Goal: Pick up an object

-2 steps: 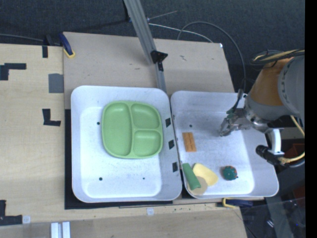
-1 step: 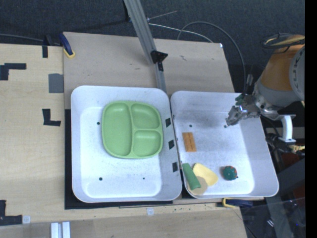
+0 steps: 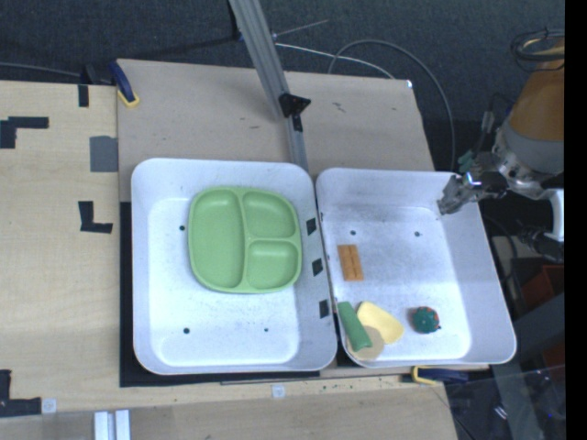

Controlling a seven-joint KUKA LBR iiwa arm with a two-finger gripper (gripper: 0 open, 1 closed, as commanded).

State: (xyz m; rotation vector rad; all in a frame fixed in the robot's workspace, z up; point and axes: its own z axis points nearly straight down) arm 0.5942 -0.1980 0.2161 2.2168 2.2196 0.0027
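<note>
The candidate objects are lying in the right bin (image 3: pixel 477 273): an orange block (image 3: pixel 350 262) near its middle, and a green piece (image 3: pixel 354 326), a yellow piece (image 3: pixel 381 321) and a small green-and-red ball (image 3: pixel 424 319) along the near side. Nothing is being held, so the approach is under way. The gripper (image 3: pixel 454 195) is hovering at the bin's far right corner; whether the jaws are wide or narrow I cannot tell. Next it needs to travel inward and descend.

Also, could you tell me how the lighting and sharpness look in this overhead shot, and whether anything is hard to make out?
Camera view: lighting is even and soft, with no glare on the white bins; the green plate reads clearly, though the whole frame is slightly soft; the gripper at the right bin's rim is small and blurred, so its state is unclear; the dark floor beyond the bench loses detail.
</note>
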